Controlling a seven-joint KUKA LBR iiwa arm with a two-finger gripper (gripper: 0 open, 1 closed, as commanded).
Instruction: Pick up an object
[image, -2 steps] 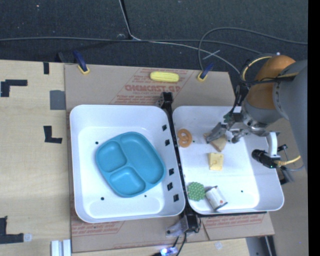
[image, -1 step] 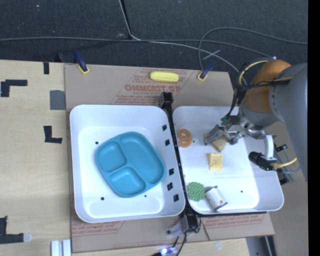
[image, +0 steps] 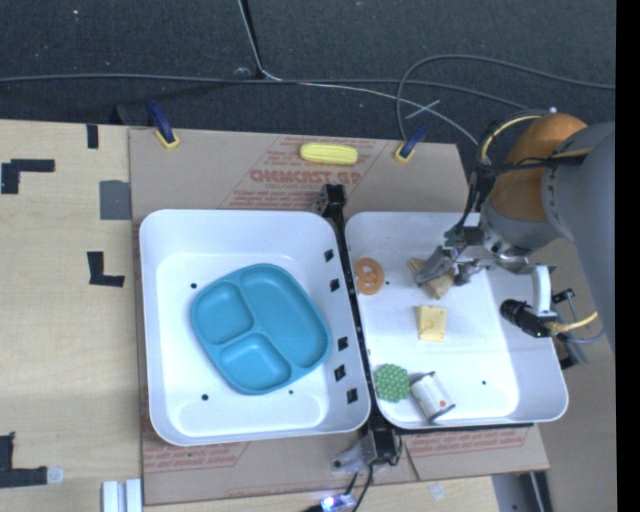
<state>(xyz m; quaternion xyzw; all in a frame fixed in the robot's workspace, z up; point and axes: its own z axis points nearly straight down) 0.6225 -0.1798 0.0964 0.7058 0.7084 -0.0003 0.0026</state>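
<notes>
The right bin (image: 500, 400) holds an orange ring (image: 369, 276), a yellow wedge (image: 431, 323), a green bumpy ball (image: 391, 381) and a small silver can (image: 433, 396) lying on its side. A tan piece (image: 437, 288) lies in the bin's upper middle. My gripper (image: 440, 268) reaches in from the right and sits low over the tan piece, right at its top edge. The view does not show whether the tan piece is held.
The left bin (image: 170, 250) holds a blue divided plate (image: 260, 327). A yellow banana-shaped toy (image: 328, 153) lies on the cardboard behind the bins. Cables loop over the dark back area, and the arm's grey body (image: 590, 200) covers the right bin's far right corner.
</notes>
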